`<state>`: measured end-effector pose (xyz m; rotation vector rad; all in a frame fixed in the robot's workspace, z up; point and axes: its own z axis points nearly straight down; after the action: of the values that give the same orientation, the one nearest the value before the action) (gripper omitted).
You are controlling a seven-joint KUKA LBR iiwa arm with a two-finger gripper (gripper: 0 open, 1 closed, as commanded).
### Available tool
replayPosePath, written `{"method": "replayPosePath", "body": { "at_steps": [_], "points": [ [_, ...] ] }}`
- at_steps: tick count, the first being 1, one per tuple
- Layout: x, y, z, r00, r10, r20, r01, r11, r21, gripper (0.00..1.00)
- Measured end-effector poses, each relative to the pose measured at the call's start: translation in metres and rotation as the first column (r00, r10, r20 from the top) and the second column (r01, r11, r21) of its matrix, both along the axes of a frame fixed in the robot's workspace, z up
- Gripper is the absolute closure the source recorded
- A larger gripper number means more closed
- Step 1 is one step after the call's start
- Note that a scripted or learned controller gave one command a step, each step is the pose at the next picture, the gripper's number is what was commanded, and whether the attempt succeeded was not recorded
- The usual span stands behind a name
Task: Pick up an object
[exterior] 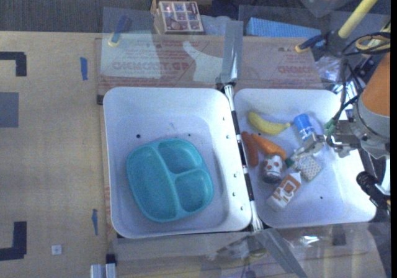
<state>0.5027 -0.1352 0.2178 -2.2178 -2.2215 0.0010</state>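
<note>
A tan bench point(49, 146) carries two white bins. In the right bin point(347, 208), mid-right of the frame, the gripper point(312, 148) hangs low over a cluster: blue can point(303, 125), banana point(268, 124), carrot point(268, 146), small carton point(285, 191). Its state cannot be told, the tip merging with clutter below. The arm point(375, 106) is cut off at the right. The left bin point(124, 115) holds a teal divided plate point(169, 178).

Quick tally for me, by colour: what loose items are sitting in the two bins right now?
Teal: 1, divided plate, left bin
Yellow: 1, banana
Orange: 1, carrot
Blue: 1, can
Orange-and-white: 1, carton
Unclear mixed: 2, small round item, small packet
Total: 7
</note>
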Motion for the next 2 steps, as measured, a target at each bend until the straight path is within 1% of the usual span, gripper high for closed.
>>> {"method": "replayPosePath", "body": {
  "at_steps": [1,2],
  "points": [
    [0.097,-0.066,-0.124,0.996,0.09,0.006,-0.09,0.996,-0.004,0.0],
    [0.098,-0.067,-0.114,0.996,0.087,0.011,-0.087,0.996,-0.005,1.0]
  ]
}}
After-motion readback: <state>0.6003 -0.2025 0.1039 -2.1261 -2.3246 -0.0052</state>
